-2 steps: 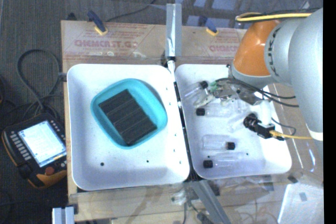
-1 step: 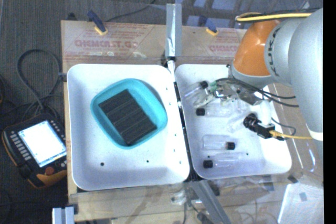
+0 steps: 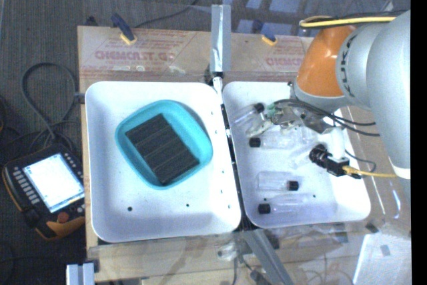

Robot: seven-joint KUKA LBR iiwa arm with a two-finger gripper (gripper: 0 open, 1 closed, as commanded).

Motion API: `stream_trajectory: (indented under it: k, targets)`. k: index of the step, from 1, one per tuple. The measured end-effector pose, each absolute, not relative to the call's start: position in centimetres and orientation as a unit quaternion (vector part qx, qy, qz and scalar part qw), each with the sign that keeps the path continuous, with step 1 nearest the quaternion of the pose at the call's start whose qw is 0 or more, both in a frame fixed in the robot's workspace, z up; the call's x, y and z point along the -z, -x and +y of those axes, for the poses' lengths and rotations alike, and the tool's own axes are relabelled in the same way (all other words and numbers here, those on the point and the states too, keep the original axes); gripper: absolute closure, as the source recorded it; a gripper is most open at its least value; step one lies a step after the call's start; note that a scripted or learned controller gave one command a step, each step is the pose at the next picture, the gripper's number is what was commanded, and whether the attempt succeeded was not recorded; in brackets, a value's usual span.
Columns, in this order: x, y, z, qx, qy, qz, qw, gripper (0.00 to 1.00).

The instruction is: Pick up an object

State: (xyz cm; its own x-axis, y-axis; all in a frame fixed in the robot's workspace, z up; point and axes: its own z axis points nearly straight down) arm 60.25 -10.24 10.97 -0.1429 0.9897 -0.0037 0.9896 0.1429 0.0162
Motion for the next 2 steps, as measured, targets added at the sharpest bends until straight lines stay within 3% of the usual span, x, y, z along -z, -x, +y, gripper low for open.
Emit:
stream_trajectory:
  k: [2]
  targets:
    - [-10.97,-60.25,-10.24,-0.0049,-0.655,0.756,0.007,0.00]
